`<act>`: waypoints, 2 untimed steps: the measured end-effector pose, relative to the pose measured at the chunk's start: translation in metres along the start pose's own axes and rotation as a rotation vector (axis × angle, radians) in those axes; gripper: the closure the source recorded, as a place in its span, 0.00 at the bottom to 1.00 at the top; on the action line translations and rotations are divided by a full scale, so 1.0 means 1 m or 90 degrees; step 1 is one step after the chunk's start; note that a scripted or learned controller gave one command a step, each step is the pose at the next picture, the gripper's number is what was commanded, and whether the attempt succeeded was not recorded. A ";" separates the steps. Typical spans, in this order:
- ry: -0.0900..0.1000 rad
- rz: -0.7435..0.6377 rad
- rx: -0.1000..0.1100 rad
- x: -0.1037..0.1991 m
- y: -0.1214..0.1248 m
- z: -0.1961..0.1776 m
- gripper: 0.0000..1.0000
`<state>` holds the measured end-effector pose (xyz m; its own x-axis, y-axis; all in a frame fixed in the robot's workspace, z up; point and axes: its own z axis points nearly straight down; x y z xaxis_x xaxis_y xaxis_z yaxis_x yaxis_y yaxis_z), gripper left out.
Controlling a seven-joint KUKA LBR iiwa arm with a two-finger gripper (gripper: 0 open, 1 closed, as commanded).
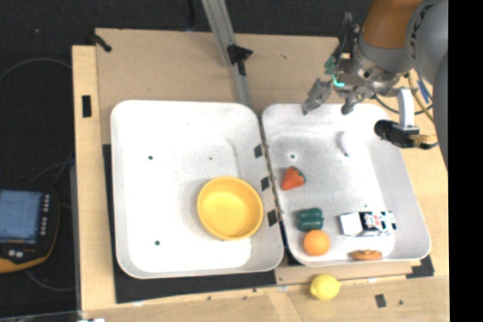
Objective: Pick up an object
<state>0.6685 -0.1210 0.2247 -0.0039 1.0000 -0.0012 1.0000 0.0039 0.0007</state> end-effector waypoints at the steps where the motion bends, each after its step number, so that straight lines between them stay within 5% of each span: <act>1: -0.001 0.000 0.003 0.004 0.007 0.048 0.00; 2: -0.001 0.000 0.003 -0.002 0.016 0.099 0.00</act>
<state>0.6842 -0.1228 0.1253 -0.0044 1.0000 -0.0033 1.0000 0.0044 -0.0041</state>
